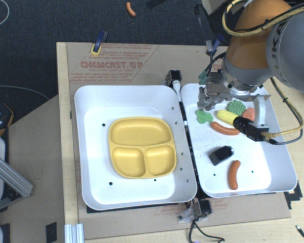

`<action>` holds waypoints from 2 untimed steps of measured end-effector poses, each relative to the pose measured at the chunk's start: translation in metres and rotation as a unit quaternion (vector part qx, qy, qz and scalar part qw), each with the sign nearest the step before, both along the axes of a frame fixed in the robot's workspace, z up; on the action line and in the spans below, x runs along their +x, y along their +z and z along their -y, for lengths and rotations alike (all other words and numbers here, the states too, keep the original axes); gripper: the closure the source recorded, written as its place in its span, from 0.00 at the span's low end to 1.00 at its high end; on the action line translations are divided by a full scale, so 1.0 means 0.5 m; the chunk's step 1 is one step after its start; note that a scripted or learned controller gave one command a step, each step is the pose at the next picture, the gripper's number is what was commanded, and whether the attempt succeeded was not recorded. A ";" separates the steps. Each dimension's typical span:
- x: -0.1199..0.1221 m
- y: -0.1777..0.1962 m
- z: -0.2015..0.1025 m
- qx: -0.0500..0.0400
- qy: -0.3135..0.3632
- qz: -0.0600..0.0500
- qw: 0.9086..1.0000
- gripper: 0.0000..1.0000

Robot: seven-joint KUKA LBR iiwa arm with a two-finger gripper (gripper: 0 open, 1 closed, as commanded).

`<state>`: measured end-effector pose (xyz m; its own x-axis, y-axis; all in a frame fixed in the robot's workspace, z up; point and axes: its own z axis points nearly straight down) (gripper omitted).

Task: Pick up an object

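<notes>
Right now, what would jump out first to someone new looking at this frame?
First the yellow divided plate, sitting in the middle of the left bin. Next the grey arm with its orange band, coming in from the upper right, its claw low over the far end of the right bin. That bin holds toy food: a corn cob, a green piece, two sausages and a black block.
</notes>
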<state>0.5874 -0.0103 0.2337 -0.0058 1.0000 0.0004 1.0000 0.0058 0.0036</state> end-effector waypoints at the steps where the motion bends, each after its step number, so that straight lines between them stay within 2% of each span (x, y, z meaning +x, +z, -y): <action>1: 0.000 -0.005 -0.092 0.000 0.000 -0.001 1.000 1.00; 2: 0.010 -0.015 -0.168 0.000 -0.001 -0.001 1.000 1.00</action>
<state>0.5923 0.0736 0.2264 -0.0044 1.0000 0.0009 1.0000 0.0044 0.0025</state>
